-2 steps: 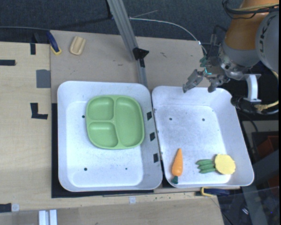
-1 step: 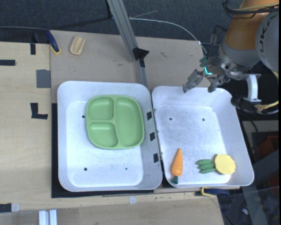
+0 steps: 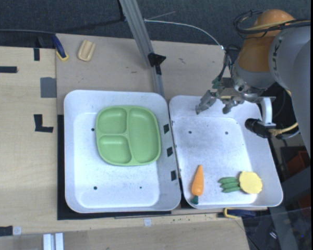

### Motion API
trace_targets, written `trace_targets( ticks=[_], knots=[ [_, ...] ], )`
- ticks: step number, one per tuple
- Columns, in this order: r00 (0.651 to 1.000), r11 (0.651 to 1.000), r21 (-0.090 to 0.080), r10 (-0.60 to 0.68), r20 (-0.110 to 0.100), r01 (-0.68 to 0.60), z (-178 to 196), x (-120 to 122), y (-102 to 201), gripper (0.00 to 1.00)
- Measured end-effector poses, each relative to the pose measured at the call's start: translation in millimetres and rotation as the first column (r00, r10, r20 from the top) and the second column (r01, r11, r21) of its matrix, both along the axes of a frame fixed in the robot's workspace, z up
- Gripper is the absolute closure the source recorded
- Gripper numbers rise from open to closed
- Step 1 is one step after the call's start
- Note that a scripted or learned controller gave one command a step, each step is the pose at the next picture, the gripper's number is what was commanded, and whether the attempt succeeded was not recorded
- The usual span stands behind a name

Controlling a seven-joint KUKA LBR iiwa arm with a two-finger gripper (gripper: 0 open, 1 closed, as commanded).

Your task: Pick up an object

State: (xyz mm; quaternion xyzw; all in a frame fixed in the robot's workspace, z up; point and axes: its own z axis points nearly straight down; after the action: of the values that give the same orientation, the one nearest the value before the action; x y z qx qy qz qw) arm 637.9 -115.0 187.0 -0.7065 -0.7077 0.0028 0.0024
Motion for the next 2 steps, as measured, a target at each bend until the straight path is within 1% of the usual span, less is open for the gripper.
trace_targets(
  ticks=[1, 2],
  knots=[
    [1.000, 1.000, 0.001, 0.000, -0.001, 0.000, -64, -6, 4, 0.00],
    [1.000, 1.000, -0.001, 0.001, 0.006, -0.001, -100, -7, 4, 0.00]
  ],
)
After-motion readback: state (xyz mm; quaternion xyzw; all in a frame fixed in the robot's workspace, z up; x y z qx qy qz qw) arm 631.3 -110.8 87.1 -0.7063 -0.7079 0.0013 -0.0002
